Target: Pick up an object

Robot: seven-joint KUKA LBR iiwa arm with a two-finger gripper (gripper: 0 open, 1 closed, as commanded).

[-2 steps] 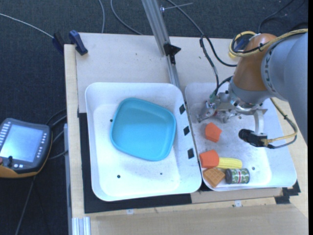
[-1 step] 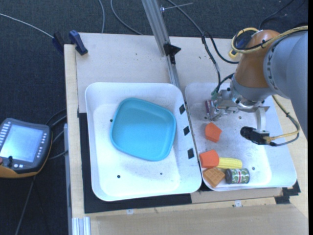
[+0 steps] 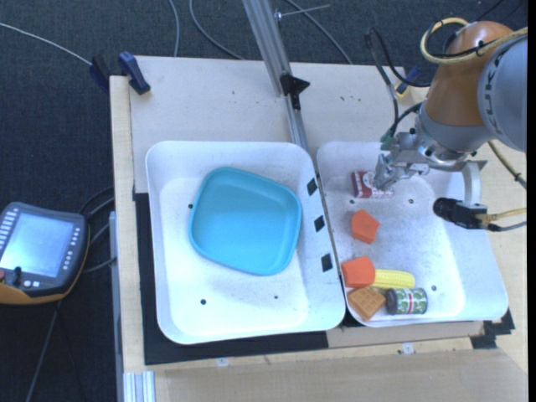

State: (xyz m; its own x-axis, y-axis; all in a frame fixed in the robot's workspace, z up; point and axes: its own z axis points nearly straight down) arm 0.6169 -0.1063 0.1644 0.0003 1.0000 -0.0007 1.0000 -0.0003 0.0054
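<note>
My gripper (image 3: 383, 182) hangs low over the far part of the right bin (image 3: 469, 262), directly above a small red-and-white packet (image 3: 360, 185). Its fingertips reach down at the packet's right end. Nearer the bin's middle lies an orange block (image 3: 364, 226). Along the bin's near edge sit a second orange block (image 3: 358, 270), a yellow corn cob (image 3: 394, 279), a tan waffle-like piece (image 3: 366, 302) and a small dark can (image 3: 407, 301) on its side.
The left bin (image 3: 167, 224) holds a large turquoise plate (image 3: 245, 220). A slanted metal pole (image 3: 272, 32) crosses the bench behind the bins. A black cylinder (image 3: 458, 212) juts over the right bin's right side. A teach pendant (image 3: 38, 251) lies at far left.
</note>
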